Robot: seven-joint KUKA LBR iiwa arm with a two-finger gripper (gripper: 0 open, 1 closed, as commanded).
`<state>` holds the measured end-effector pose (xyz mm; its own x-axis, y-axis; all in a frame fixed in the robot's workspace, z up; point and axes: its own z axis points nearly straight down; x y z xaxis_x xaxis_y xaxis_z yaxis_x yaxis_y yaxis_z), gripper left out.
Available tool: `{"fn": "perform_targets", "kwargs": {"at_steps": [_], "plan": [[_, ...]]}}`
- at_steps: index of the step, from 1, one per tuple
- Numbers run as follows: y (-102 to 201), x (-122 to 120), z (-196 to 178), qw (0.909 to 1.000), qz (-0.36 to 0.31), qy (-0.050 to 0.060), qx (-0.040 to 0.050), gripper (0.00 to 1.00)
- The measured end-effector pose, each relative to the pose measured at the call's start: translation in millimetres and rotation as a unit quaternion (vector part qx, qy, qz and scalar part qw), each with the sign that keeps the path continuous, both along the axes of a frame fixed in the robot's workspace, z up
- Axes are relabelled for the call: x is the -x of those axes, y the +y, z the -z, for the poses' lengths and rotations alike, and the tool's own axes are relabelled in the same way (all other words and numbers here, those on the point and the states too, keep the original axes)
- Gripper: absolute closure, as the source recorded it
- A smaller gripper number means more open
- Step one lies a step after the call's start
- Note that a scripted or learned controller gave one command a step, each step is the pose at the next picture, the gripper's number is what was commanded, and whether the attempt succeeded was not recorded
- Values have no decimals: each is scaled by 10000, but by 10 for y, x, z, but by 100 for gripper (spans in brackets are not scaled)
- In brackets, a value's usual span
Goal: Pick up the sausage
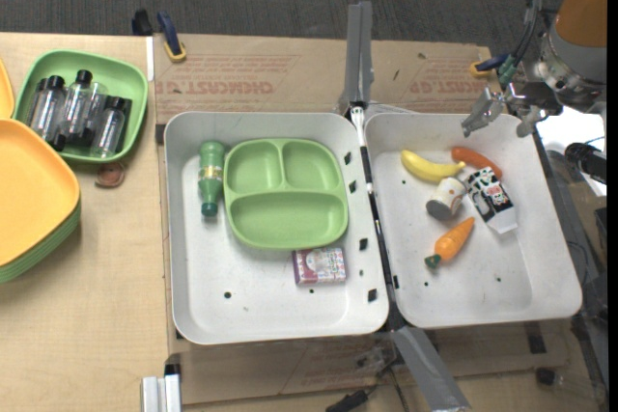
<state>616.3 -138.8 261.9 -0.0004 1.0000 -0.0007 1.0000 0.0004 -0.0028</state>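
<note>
The claw [504, 104] hangs over the far edge of the right bin [541, 289], below the grey wrist and its orange band at the far right; its fingers look spread apart and nothing sits between them. The sausage [474, 158], a reddish-orange piece, lies in the far part of that bin, just near of the claw and apart from it, with its left end close to the yellow banana [430, 166]. Just near of the sausage sits a black-and-white carton [490, 197], and beside that, to the left, a small grey-and-white cylinder [446, 198]. An orange carrot [452, 241] with a green tip lies tilted nearer still. In the left bin [193, 304] a green divided plate [286, 192] rests with a green bottle [210, 177] just to its left and a pink packet [320, 265] at its near edge. On the worktop [87, 333] to the far left, a green tray [130, 87] holds small dark-capped bottles [77, 114], next to stacked yellow plates [34, 203].
</note>
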Motion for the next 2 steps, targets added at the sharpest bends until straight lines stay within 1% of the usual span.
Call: {"fn": "perform_targets", "kwargs": {"at_steps": [1, 2], "plan": [[-189, -399, 707, 9994, -348, -7, 2, 0], [-284, -397, 1586, 9978, -653, -65, 18, 0]]}}
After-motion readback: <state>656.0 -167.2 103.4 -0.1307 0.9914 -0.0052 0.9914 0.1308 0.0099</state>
